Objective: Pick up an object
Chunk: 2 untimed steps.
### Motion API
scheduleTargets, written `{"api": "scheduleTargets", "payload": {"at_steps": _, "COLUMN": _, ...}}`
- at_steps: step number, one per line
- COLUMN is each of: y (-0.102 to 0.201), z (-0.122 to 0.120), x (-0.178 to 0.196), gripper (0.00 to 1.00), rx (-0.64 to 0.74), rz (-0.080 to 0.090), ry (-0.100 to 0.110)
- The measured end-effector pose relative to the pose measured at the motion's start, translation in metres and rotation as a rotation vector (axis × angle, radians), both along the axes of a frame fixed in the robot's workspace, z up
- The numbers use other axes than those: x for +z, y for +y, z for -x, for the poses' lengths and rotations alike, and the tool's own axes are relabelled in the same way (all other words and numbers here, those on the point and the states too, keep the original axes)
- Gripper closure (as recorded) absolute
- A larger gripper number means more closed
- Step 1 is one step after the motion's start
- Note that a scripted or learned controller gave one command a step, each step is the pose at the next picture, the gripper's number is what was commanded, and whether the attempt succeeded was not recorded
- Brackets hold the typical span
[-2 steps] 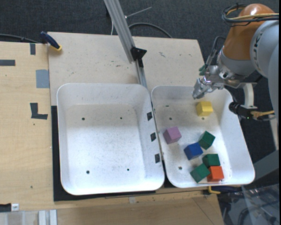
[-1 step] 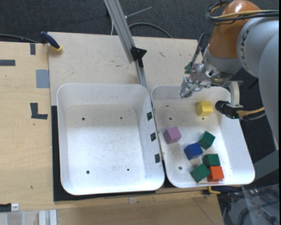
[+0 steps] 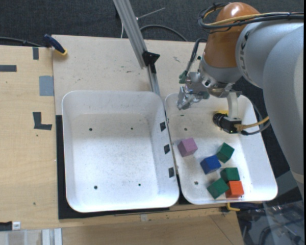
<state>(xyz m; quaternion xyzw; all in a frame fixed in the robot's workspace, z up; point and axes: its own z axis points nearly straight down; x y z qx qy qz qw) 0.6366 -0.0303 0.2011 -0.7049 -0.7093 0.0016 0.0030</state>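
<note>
Camera view: claw (image 3: 185, 102) hangs over the far-left corner of the right bin (image 3: 255, 185); whether it is open or closed, cannot tell; nothing seen between its tips. Blocks lie in the near half of that bin: pink block (image 3: 187, 147) nearest the claw, blue block (image 3: 210, 164), three green blocks, orange block (image 3: 235, 189). Left bin (image 3: 112, 98) alongside.

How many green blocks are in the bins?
3, all in the right bin: one green block beside the blue block, one above the orange block, one left of it. None looks hidden.
</note>
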Motion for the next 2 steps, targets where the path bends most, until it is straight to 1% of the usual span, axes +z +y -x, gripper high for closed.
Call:
{"api": "scheduleTargets", "payload": {"at_steps": 1, "y": 0.054, "z": 0.004, "x": -0.002, "gripper": 1.00, "rx": 0.000, "rz": 0.000, "ry": 0.000}}
{"api": "scheduleTargets", "payload": {"at_steps": 2, "y": 0.107, "z": 0.026, "x": -0.001, "gripper": 1.00, "rx": 0.000, "rz": 0.001, "ry": 0.000}}
